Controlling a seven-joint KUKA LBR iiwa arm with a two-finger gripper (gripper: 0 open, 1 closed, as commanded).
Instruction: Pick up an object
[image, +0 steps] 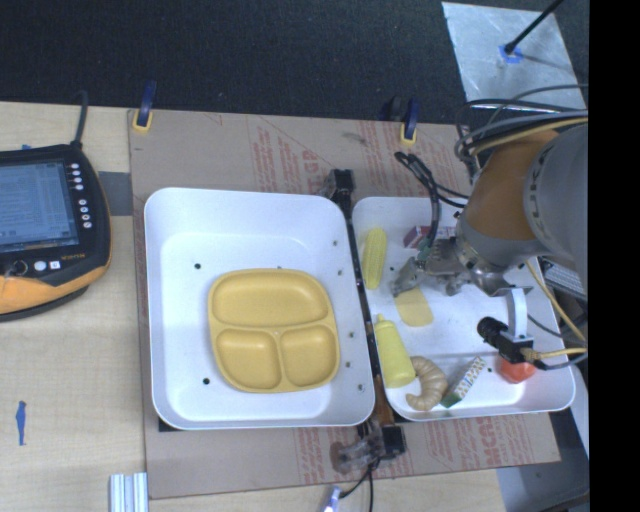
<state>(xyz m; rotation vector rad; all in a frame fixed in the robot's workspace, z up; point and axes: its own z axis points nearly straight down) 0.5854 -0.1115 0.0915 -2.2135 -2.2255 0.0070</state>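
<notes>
My gripper (408, 279) hangs low over the upper middle of the right bin (545, 398), on the grey arm with its orange band (505, 195). Just below its tip lies a pale yellow flat piece (415, 309). A yellow corn cob (374, 257) lies to its left along the bin's left wall. A yellow bottle (393, 351), a tan croissant (428, 383), a small striped tube (467, 380) and a red item (516, 371) lie along the bin's front. Whether anything is in the gripper is hidden.
The left bin (175, 300) holds a yellow divided plate (273, 328). A small dark red item (413, 236) lies at the right bin's back edge. A tablet pendant (45, 225) rests on the bench at the far left. Cables (425, 185) trail behind the right bin.
</notes>
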